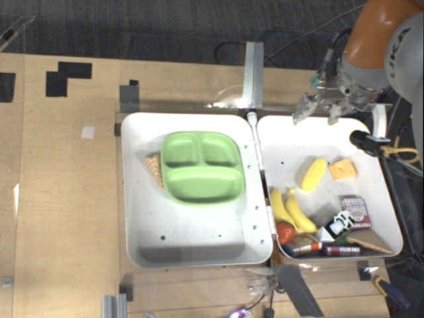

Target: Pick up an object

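My gripper (318,114) hangs over the far edge of the right bin (387,197), its two fingers spread apart and nothing between them, so it is open. Below it in that bin lie a yellow corn cob (314,174) and an orange cheese wedge (342,170), both well clear of the fingers. Nearer the front are two bananas (292,211), a red tomato (285,232), a small red box (355,211) and a black-and-white item (338,225). Markers (323,248) and a wooden stick (366,244) rest along the front wall.
The left bin (136,211) holds a green divided plate (201,166) with a tan waffle-like piece (154,169) tucked at its left side. A metal post (254,78) rises behind the wall between the bins. Cables hang at the far right.
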`<move>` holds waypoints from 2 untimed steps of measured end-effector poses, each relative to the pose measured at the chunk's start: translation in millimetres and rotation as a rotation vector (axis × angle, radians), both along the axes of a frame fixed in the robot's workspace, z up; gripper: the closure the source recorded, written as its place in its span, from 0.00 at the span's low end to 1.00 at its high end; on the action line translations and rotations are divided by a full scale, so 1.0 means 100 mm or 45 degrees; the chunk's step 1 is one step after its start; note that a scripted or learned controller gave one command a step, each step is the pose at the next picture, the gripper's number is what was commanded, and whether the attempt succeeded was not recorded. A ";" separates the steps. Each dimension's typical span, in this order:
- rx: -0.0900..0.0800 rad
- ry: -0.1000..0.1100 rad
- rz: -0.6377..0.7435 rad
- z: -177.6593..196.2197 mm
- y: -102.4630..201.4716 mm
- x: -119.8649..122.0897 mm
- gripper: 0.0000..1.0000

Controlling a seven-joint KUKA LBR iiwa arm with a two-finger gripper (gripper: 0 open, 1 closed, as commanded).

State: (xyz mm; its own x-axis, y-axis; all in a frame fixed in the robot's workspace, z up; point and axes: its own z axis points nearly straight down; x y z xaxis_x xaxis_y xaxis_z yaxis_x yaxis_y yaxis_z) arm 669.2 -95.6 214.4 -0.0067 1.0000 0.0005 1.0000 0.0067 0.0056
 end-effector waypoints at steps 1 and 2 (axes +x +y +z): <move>-0.003 -0.003 0.301 -1.18 -0.27 -0.42 0.00; -0.004 -0.013 0.299 -1.06 -0.26 -0.40 1.00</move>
State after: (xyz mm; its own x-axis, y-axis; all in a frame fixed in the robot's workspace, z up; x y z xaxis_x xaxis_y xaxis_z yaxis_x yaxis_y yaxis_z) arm 629.2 -121.7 108.9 -0.2394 0.9709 -0.0037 0.9708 0.2394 0.0155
